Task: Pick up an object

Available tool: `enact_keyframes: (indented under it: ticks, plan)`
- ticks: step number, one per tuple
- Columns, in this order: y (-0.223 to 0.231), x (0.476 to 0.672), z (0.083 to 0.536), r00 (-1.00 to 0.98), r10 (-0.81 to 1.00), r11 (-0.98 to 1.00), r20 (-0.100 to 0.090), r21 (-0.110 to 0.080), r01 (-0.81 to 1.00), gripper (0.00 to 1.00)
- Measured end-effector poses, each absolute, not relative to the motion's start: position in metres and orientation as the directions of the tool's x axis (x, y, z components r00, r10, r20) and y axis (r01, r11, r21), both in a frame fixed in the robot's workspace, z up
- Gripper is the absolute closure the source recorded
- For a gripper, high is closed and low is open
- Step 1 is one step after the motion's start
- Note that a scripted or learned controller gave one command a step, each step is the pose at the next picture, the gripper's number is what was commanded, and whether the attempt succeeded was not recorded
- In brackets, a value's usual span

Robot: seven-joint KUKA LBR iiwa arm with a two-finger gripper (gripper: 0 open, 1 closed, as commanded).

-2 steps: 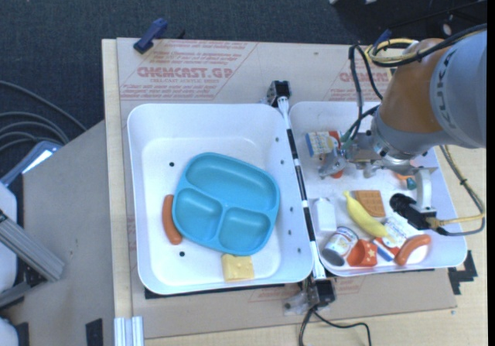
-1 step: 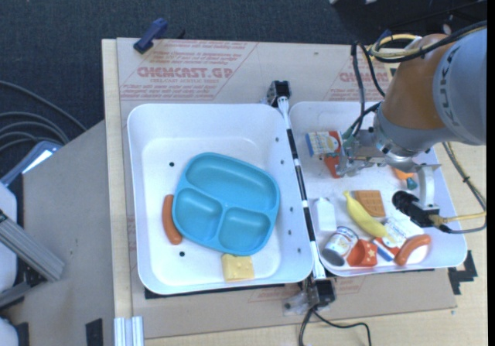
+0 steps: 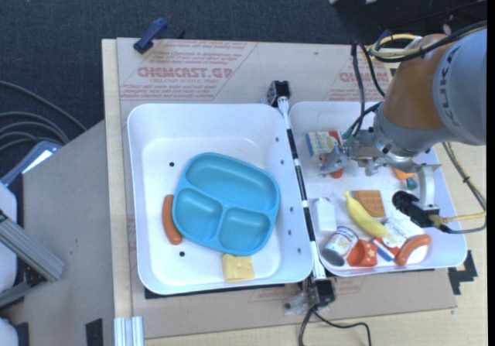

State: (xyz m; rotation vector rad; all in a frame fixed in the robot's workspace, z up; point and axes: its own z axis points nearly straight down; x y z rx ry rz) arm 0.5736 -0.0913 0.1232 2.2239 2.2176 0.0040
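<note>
1. I see my gripper point(image 3: 334, 162) low in the right bin point(image 3: 445, 259), upper-left part of it, just beside a small carton point(image 3: 320, 141) and over a small orange-red piece point(image 3: 336, 173). I cannot tell its state; nothing is visibly between its tips.
2. The likely target is that cluster; other candidates, a banana point(image 3: 362, 215), a tin point(image 3: 338, 243) and a cracker point(image 3: 370, 200), lie lower in the same bin.
3. I'd center on 1 item only, since the carton crowds the approach.
4. I'd lift straight up, clear of the divider point(image 3: 298, 182).
5. The left bin point(image 3: 147, 205) holds a blue tray point(image 3: 226, 203), sausage point(image 3: 170, 220) and cheese point(image 3: 237, 267); ignore them.
</note>
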Motion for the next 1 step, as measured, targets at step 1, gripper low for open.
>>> enact_keyframes:
  ticks: [1]
  plan:
    - [-0.0935, 0.5874, 0.0843, 0.000, 1.000, 0.000, 0.001, -0.002, 1.000, 0.00]
